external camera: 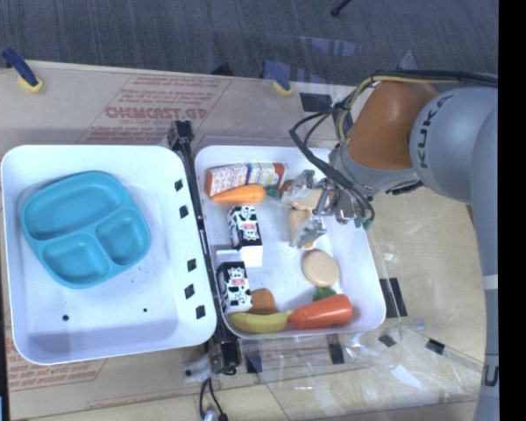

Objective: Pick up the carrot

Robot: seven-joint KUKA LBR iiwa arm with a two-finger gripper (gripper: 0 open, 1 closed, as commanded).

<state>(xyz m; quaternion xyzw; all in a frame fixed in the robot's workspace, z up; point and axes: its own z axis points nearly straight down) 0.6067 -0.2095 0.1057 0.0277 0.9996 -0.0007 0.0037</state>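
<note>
**Hovering over the right bin**

Camera view: gripper (314, 210) hangs inside the right bin (368, 261); whether it is spread or pinched I cannot tell. Carrot (238, 193) lies left of the gripper, apart, below a packet (242, 176). Bun (320, 268) sits just beneath.

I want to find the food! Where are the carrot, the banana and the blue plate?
carrot (238, 193): camera view, middle of its orange body.
banana (258, 322): camera view, middle of its curve.
blue plate (35, 202): camera view, left rim.

Claw (314, 220) finger state unclear
</note>
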